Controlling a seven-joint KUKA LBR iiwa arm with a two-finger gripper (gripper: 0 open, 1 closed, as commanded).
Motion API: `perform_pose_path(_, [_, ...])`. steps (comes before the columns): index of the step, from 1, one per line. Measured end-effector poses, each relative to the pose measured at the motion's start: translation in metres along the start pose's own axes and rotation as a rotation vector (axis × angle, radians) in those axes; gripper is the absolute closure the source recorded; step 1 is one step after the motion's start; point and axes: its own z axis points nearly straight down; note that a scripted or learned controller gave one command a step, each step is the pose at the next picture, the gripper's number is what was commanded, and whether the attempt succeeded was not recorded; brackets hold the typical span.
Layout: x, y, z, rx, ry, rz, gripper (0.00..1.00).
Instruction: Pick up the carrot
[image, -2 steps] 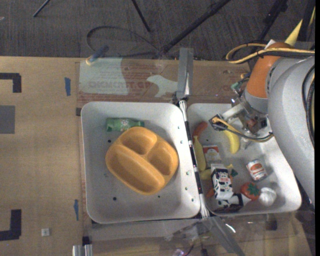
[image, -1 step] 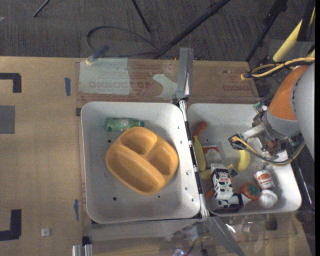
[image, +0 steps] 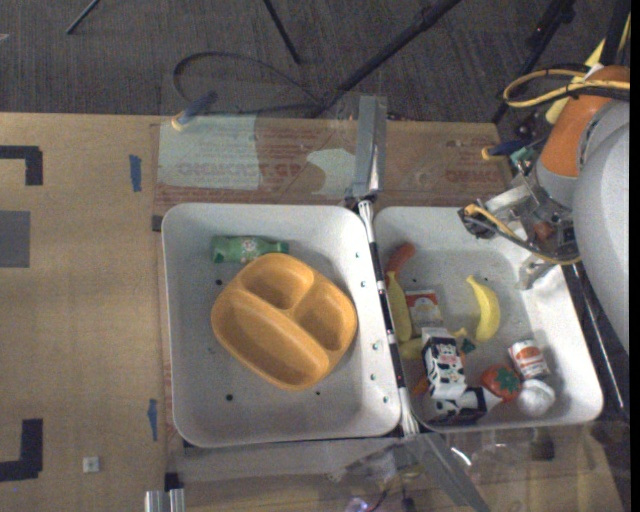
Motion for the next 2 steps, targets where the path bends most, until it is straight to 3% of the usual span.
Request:
perform_pose_path(1, [0.017,-0.064,0.036,0.004,-0.010,-0.034,0.00])
perform_pose_path(2, [-0.039,-0.093,0.035,0.002,0.000,0.038,0.00])
